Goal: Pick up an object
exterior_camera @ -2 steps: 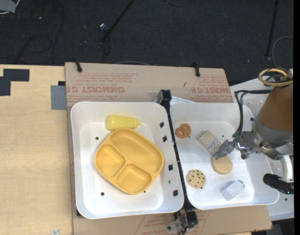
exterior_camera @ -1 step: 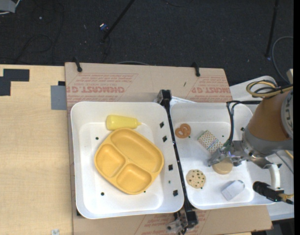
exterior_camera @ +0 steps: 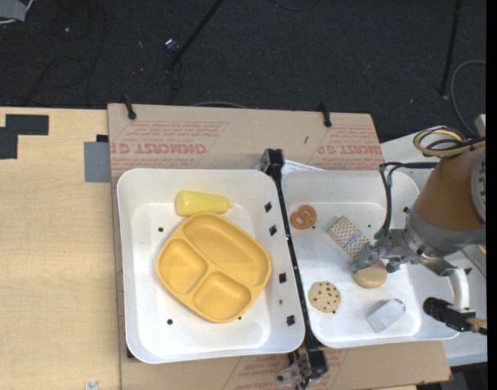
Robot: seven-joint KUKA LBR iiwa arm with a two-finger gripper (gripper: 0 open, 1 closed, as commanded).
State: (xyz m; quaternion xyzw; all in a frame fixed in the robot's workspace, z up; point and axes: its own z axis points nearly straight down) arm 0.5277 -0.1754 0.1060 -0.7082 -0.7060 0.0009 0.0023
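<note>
The right bin (exterior_camera: 399, 189) holds a brown pretzel (exterior_camera: 303, 216), a small patterned block (exterior_camera: 346, 234), a speckled round cookie (exterior_camera: 324, 296), a grey block (exterior_camera: 386, 314) and a tan rounded piece (exterior_camera: 370, 278). My gripper (exterior_camera: 370, 260) comes in from the right and sits low in this bin. It is right above and against the tan piece, just below the patterned block. The arm's orange band (exterior_camera: 447, 193) rises behind it.
In the left bin (exterior_camera: 139, 218) lie a yellow divided tray (exterior_camera: 214, 266) and a yellow bottle-like piece (exterior_camera: 202, 203). A black divider (exterior_camera: 285, 250) runs between the two bins. Cables lie at the right edge of the bench.
</note>
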